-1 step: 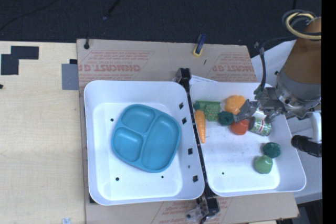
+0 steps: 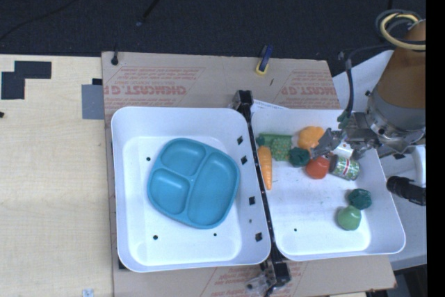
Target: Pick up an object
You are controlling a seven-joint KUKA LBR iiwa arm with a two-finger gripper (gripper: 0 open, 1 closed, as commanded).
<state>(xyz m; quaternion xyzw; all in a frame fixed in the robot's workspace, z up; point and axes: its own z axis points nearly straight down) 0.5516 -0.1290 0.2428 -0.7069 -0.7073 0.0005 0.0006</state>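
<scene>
The right bin [image 2: 313, 233] holds several small items. An orange carrot [image 2: 265, 167] lies along its left wall, with a green leafy piece [image 2: 277, 145] beside it. Further right are an orange lump [image 2: 311, 135], a dark teal piece [image 2: 299, 156], a red tomato-like ball [image 2: 317, 167] and a small can [image 2: 345, 167] on its side. My gripper [image 2: 334, 148] hangs low over the bin's upper right part, just above the red ball and the can. Nothing shows held in it.
A dark green piece [image 2: 360, 199] and a light green ball [image 2: 349, 218] lie toward the right bin's front right corner. In the left bin [image 2: 128, 219] rests a blue divided plate [image 2: 193, 181]. The grey arm [image 2: 400, 104] comes in from the right.
</scene>
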